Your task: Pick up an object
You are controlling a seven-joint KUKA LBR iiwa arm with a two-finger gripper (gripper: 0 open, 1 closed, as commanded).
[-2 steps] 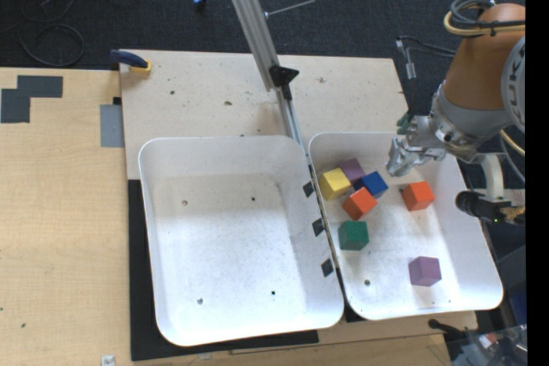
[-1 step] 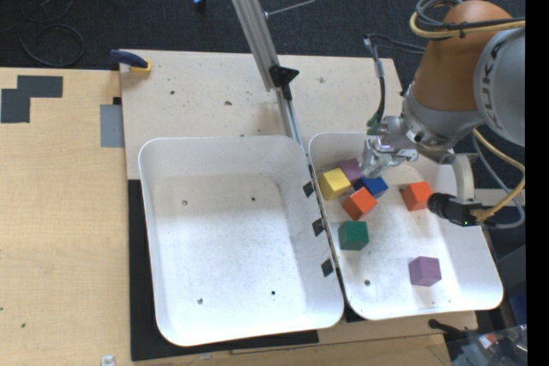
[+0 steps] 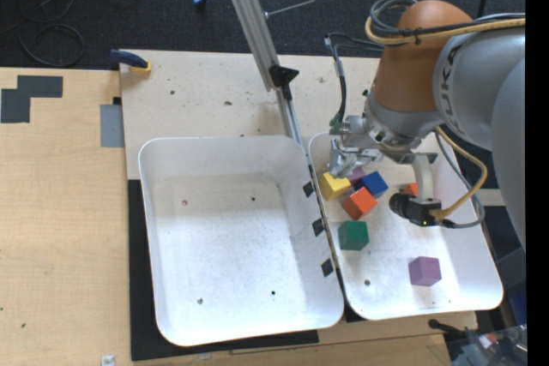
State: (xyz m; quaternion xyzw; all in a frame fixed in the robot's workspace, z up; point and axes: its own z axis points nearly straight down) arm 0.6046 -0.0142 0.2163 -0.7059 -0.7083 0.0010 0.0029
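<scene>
My gripper (image 3: 345,164) hangs low over the back left part of the right bin (image 3: 446,291), right above a cluster of blocks. A yellow block (image 3: 335,184) lies just under its fingertips, with a blue block (image 3: 373,183) and an orange block (image 3: 360,202) beside it to the right. A small purple piece (image 3: 358,175) peeks out between the yellow and blue ones. Further forward sit a green cube (image 3: 352,235) and a purple cube (image 3: 424,270). Nothing shows between the fingers.
The left bin (image 3: 171,184) stands beside the right one, a divider with black clips (image 3: 317,225) between them. A slanted aluminium post (image 3: 257,30) rises behind the bins. A small orange piece (image 3: 412,189) lies near the arm's mount.
</scene>
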